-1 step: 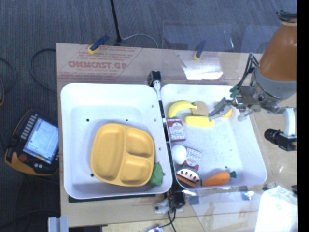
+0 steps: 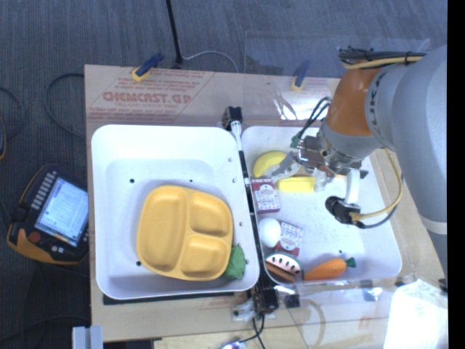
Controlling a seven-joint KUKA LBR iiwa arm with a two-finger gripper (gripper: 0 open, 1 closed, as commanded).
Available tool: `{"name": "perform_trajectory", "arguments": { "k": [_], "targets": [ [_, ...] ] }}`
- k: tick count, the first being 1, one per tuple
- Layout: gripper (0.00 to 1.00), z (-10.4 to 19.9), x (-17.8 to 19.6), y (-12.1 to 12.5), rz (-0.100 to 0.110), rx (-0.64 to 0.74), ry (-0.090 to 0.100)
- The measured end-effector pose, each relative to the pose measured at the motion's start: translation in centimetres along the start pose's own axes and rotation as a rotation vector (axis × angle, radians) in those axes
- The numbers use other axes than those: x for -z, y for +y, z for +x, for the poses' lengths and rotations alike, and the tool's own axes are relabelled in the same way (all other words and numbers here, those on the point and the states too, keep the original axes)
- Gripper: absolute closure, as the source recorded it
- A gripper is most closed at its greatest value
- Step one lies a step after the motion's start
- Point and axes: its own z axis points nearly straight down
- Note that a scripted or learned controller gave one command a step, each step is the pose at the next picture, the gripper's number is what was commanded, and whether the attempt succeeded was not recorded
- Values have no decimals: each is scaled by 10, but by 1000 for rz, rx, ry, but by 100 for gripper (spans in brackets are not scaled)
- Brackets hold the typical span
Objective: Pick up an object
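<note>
The gripper (image 2: 299,167) sits in the upper part of the right bin (image 2: 378,227), its fingers spread wide above a yellow block (image 2: 297,185), gripping nothing. The arm (image 2: 378,107) fills the upper right of the frame. In the left bin (image 2: 120,158) lies a yellow tray (image 2: 185,231) with a green item (image 2: 237,262) at its lower right corner. The right bin holds a lemon (image 2: 267,162) at upper left, a carrot (image 2: 327,269) at the bottom, a red carton (image 2: 266,196), an egg (image 2: 269,232) and a small packet (image 2: 290,235).
</note>
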Motion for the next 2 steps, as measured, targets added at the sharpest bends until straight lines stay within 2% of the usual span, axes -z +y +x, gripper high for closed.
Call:
{"name": "perform_trajectory", "arguments": {
  "k": [1, 2],
  "targets": [
    [0, 1, -32, -3, -31, -81, 12],
    [100, 1, -25, -1, -38, -80, 10]
  ]
}}
